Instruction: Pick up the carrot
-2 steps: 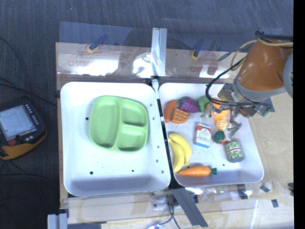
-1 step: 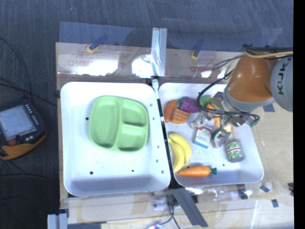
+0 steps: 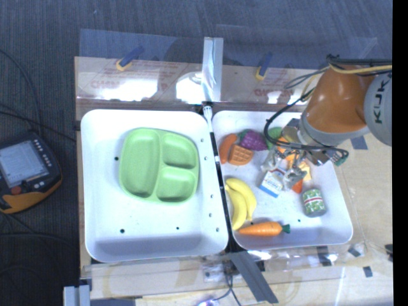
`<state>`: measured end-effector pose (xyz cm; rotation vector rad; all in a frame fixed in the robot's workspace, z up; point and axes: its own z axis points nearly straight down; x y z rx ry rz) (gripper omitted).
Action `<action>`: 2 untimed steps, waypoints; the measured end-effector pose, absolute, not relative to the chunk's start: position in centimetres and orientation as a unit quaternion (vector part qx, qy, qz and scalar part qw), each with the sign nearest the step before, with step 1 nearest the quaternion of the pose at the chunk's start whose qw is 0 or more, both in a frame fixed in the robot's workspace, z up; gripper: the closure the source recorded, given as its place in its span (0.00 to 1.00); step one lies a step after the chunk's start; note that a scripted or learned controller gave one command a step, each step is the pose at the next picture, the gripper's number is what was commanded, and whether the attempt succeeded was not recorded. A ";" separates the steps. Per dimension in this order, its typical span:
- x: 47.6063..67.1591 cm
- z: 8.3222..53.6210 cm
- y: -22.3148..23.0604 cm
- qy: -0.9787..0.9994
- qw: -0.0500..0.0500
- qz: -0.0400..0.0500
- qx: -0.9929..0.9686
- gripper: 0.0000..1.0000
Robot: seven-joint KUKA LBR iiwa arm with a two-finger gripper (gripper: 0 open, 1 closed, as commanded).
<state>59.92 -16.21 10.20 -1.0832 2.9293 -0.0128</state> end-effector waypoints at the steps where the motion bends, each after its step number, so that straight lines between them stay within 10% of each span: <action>1: 57.1 22.3 -15.1 0.950 0.007 -0.004 -0.312 1.00; 2: 53.4 36.2 -21.3 0.895 0.004 -0.003 -0.446 1.00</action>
